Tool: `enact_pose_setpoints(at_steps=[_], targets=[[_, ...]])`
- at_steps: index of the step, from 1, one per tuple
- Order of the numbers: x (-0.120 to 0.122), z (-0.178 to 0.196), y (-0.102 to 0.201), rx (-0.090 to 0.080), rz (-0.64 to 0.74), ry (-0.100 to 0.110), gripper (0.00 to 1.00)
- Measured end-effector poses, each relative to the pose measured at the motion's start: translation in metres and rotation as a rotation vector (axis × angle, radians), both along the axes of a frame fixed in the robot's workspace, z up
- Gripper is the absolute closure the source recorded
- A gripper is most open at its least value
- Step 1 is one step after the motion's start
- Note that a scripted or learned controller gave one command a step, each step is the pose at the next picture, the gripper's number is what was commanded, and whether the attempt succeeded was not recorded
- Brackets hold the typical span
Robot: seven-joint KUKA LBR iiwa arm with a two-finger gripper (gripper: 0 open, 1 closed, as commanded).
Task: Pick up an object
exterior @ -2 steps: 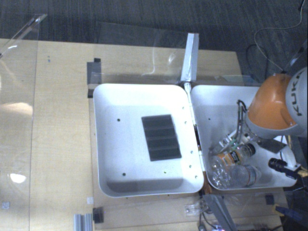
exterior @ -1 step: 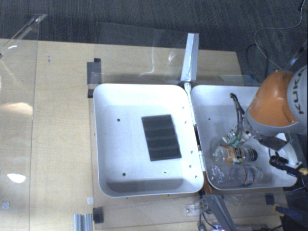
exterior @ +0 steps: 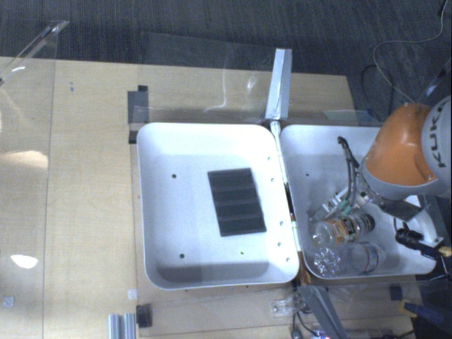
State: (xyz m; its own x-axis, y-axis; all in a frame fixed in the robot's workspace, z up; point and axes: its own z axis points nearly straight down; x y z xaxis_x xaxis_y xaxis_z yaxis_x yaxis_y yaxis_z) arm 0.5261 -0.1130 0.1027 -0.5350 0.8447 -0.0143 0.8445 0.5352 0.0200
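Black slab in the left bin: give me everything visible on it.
The black slab is a flat, matte dark rectangle, crossed by faint ridges that split it into about four bands. It lies flat on the floor of the left bin, near the middle, turned slightly off square to the bin walls. Nothing touches it but the floor. The gripper is over the right bin, well away from it.

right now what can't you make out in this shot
- Pincer: small and blurred among clutter in the right bin; open or shut cannot be told, nor whether it grips anything.
- Clear objects below it: transparent and blurred, so their kind and count are unclear.
- Arm: cut off by the right edge of the camera view.
- Dark ridged pad in the left bin: what it is stays unclear.
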Motion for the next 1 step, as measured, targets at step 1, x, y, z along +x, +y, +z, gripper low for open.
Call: enact_pose_setpoints(at_steps=[1], targets=[[0.0335,-0.0134,0.0054,0.007,-0.316,0.013,0.00]])
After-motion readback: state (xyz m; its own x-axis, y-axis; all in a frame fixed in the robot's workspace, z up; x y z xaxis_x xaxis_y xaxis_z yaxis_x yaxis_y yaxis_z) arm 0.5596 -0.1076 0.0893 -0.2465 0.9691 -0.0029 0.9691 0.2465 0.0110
